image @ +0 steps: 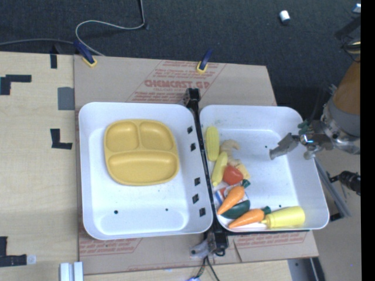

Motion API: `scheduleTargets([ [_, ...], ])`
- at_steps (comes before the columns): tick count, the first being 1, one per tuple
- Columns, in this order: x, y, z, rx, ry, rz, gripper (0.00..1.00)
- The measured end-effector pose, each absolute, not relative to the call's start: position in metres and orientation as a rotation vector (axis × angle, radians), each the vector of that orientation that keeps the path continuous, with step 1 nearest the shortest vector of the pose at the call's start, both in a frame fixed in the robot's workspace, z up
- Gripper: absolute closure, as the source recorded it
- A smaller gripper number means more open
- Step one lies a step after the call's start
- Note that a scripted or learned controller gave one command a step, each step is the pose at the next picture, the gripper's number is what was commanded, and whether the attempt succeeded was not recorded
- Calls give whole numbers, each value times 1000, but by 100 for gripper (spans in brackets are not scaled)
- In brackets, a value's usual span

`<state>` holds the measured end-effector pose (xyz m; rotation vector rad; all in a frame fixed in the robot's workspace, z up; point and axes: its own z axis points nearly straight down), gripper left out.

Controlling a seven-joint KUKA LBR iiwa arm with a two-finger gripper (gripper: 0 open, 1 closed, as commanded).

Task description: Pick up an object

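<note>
- Two white bins are seen side by side on the tabletop [117, 75]; the left bin [94, 215] holds a yellow divided plate [141, 151].
- Toy food is piled along the left wall and front of the right bin [293, 157]: a corn cob [212, 143], a red piece [232, 174], two carrots [232, 196], and a yellow bottle [286, 216] at the front wall.
- The hand [284, 146] is seen over the bare right part of that bin, well apart from the pile; nothing is held, and whether its fingers are apart or together cannot be told.
- The toys are judged light, hard and smooth, so slipping is likely.
- The bottle is judged the easiest pick: it should be taken across its middle.
</note>
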<state>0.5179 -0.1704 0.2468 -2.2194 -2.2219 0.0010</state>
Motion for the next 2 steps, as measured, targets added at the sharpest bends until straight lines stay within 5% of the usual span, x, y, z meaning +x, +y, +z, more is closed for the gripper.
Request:
scheduleTargets([
  [1,570,-159,130,-2218,-2220,3,0],
  [2,571,-108,85,-2220,-2223,0,0],
])
